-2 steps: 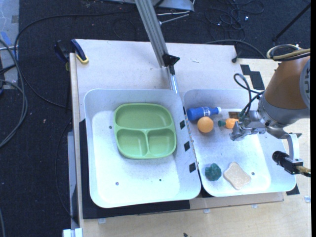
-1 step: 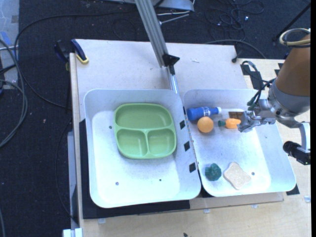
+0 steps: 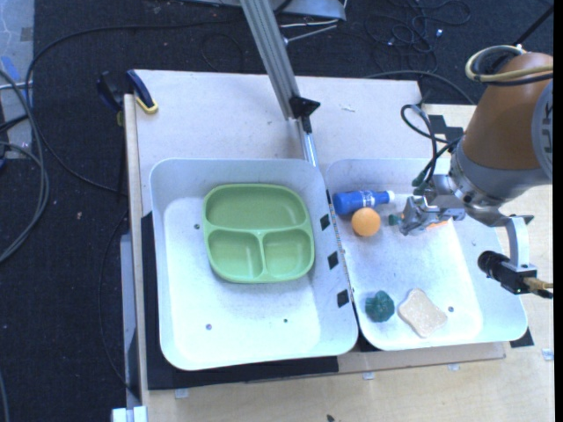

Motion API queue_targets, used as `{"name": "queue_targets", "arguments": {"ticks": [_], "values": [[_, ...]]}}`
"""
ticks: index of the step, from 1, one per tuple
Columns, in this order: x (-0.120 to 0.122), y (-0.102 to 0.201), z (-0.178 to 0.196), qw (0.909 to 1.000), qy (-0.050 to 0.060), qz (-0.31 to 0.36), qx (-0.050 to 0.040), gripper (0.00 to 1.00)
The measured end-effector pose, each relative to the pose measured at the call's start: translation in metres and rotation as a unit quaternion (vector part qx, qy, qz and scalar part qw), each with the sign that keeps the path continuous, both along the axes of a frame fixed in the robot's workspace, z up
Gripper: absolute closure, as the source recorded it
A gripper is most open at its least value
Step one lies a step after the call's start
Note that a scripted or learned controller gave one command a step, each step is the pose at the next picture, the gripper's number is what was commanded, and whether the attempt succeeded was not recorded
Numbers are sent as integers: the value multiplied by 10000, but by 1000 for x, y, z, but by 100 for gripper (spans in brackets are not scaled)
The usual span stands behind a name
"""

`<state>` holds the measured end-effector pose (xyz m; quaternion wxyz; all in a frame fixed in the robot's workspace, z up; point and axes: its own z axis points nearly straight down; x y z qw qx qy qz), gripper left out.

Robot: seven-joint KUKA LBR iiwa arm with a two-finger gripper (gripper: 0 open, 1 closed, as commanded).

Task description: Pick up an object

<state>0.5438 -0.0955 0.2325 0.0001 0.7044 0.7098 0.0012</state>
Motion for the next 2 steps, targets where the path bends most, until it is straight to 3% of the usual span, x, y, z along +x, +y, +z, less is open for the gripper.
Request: {"name": "queue_targets", "arguments": {"ticks": [2], "values": [[-3,113,-14,10000,14,3,4,100]]}}
